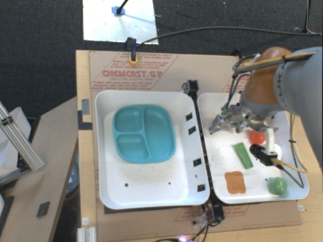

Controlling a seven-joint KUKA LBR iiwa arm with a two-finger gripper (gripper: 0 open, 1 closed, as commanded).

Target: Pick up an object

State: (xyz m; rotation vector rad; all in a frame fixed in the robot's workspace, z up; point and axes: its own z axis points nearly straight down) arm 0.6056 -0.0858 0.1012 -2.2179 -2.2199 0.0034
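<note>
Bench (101,64), pale board top, two white bins set side by side on it. Left bin (101,150) holds a teal divided plate (144,133) lying flat in its upper half. Grey arm (298,79) enters from the right, over the right bin (217,155). Gripper (218,124) sits low at that bin's upper left, near the centre divider; whether it is wide or narrow, cannot tell.

Loose things, all in the right bin:
- green block (243,155), mid-bin, slanted
- orange pad (235,182), flat, near the front wall
- green ball (277,186), front right corner
- red piece (257,136), just below the wrist, partly hidden
</note>
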